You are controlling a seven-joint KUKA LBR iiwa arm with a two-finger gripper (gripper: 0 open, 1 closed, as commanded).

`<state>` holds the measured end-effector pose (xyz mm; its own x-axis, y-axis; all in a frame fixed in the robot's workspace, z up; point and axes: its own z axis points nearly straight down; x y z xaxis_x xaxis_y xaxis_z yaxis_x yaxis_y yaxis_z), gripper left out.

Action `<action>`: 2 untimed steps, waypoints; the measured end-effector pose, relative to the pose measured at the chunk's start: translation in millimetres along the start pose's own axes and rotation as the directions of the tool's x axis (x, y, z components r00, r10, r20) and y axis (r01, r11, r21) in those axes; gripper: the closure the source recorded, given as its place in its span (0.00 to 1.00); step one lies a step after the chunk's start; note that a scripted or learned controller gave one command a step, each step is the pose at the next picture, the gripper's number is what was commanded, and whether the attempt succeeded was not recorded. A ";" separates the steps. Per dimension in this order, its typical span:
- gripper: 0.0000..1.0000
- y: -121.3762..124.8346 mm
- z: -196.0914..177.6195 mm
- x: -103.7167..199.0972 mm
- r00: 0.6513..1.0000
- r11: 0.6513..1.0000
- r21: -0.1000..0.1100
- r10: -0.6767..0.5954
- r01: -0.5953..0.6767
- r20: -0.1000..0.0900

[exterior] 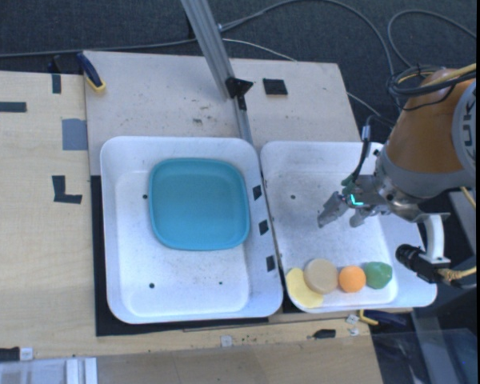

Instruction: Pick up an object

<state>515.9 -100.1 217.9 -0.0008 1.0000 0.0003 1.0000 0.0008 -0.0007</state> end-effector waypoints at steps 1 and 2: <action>0.00 0.1 0.0 0.0 1.000 1.000 0.000 0.000 0.000 0.000; 0.00 6.1 58.7 -3.5 1.000 1.000 0.005 0.000 0.000 0.000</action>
<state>522.0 -103.6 159.2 -0.0003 1.0000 0.0006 1.0000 0.0003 -0.0061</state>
